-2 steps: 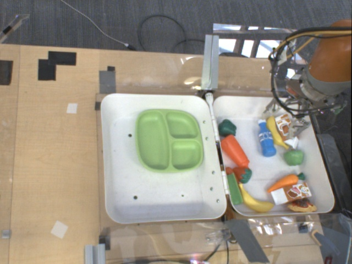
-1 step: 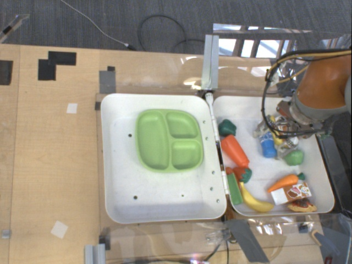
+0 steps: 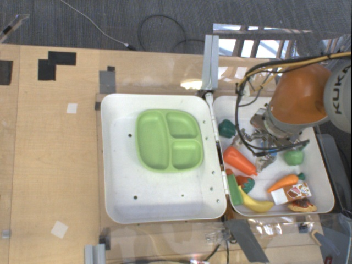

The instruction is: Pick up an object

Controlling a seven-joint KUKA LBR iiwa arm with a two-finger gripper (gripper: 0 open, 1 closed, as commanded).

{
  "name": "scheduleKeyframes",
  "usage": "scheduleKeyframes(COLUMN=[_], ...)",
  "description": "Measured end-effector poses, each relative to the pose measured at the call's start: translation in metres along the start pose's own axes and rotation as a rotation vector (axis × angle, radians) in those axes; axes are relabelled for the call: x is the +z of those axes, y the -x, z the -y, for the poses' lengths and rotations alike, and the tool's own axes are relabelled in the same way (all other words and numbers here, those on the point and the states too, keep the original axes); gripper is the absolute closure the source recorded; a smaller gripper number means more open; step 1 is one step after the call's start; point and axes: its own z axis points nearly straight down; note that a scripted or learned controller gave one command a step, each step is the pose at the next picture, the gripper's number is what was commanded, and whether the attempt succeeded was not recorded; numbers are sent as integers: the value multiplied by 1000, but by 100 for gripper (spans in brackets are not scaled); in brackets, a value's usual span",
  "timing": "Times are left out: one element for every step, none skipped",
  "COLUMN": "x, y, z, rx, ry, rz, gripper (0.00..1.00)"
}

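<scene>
On the wooden table [image 3: 49, 164], the tool [image 3: 268, 152] hangs at the frame's right over the right bin [image 3: 324, 188], near an orange carrot [image 3: 240, 161]; its state cannot be told.

A green divided plate [image 3: 168, 140] is seen lying in the left white bin [image 3: 121, 202], roughly at its middle. The bin is set on a light wooden desk [image 3: 49, 164]. Black square marks [image 3: 55, 64] are seen on the desk's far left part. Beyond the desk, a thin cable [image 3: 159, 23] is looped on the grey carpet [image 3: 110, 4].
</scene>
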Motion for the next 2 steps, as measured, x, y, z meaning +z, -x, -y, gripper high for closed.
scheduleKeyframes(x=[0,1], y=[-47,4], z=[46,23], rx=[107,175], ry=[-3,-1], rz=[-2,0], gripper=[0,0])
